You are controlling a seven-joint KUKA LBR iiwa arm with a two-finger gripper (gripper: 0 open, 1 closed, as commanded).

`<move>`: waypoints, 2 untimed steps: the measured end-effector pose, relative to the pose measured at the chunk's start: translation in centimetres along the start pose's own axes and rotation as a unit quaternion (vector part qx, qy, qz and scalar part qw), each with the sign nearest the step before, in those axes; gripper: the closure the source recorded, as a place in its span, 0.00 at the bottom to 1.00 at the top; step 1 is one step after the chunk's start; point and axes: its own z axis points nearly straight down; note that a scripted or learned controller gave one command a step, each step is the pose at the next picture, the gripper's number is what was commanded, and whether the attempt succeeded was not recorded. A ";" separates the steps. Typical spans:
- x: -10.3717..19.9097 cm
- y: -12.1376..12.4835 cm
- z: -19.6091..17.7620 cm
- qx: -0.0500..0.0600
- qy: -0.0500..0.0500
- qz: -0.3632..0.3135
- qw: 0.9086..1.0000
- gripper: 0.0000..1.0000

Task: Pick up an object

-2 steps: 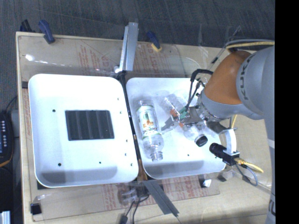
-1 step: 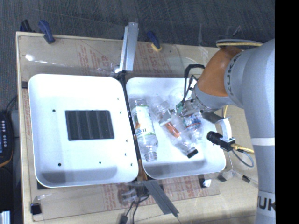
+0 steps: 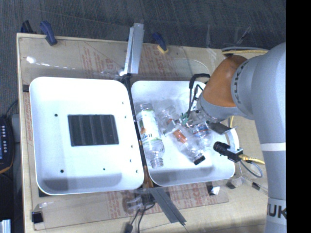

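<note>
The right bin (image 3: 187, 178) holds several clear plastic bottles. One with a green and orange label (image 3: 148, 132) lies along the bin's left wall. Another with an orange label and a black cap (image 3: 190, 150) lies slantwise in the middle. A crumpled clear bottle (image 3: 167, 114) sits toward the back. My gripper (image 3: 191, 119) is down inside this bin, right of centre, among the bottles and just above a bottle with a blue label (image 3: 202, 129). The orange-banded wrist (image 3: 221, 84) hides much of it.
The left bin (image 3: 53, 101) has a dark ribbed rectangle (image 3: 93, 129) on its floor. A metal divider post (image 3: 133, 47) stands between the bins at the back. Blue clamps (image 3: 47, 32) grip the bench's far edge. Cables and a black fitting (image 3: 226, 149) hang at the right bin's right wall.
</note>
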 end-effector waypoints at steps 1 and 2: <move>0.1 0.1 -1.1 0.000 0.000 -0.003 1.000 1.00; 4.8 -0.1 -10.5 0.000 -0.001 -0.010 1.000 1.00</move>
